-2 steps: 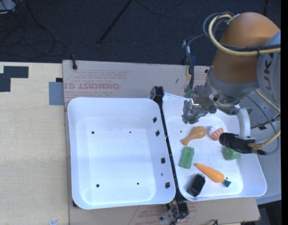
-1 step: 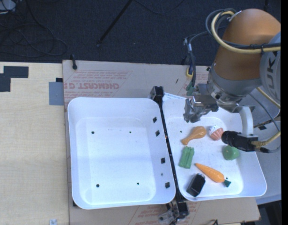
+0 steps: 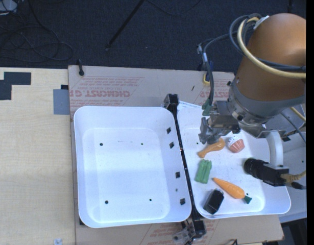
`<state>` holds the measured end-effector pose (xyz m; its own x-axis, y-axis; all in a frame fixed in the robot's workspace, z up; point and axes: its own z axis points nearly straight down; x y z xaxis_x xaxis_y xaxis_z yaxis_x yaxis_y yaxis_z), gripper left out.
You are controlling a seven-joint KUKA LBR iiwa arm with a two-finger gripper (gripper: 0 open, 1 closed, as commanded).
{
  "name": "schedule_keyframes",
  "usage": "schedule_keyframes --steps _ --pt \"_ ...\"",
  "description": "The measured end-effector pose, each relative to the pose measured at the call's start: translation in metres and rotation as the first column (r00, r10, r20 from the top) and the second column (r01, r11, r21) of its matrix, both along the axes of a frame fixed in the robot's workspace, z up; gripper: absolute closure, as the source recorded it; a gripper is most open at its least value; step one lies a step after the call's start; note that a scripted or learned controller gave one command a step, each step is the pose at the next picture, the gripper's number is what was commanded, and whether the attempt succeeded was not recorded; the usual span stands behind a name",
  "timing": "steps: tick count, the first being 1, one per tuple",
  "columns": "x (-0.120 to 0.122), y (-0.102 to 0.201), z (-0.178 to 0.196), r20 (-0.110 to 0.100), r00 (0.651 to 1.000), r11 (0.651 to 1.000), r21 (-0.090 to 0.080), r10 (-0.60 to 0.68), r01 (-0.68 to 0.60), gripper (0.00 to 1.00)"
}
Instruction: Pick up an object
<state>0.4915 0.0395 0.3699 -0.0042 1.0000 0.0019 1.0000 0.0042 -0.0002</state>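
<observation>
Seen from the fixed camera above the bench (image 3: 29,152), the grey-and-orange arm (image 3: 271,60) reaches in from the right and hangs its gripper (image 3: 209,135) low over the right bin (image 3: 279,204), just above the upper end of a curved orange piece (image 3: 213,148). Whether the gripper is parted or closed cannot be told at this angle, and nothing can be seen between its tips. The candidates for picking all lie in that bin: the orange piece, a pink shell-like toy (image 3: 236,145) beside it, a green block (image 3: 203,171), a toy carrot (image 3: 230,188) and a small black object (image 3: 214,201). The left bin (image 3: 90,117) sits alongside. The risk from here, judging by the crowding, is a glancing descent that nudges the curved piece aside or catches its neighbour instead.
</observation>
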Motion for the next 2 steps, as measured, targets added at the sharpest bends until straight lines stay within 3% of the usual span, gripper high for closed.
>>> schedule_keyframes --steps 2 --pt "0.0023 -0.0012 0.0153 -0.009 1.0 1.0 -0.004 0.005 -0.005 1.0"
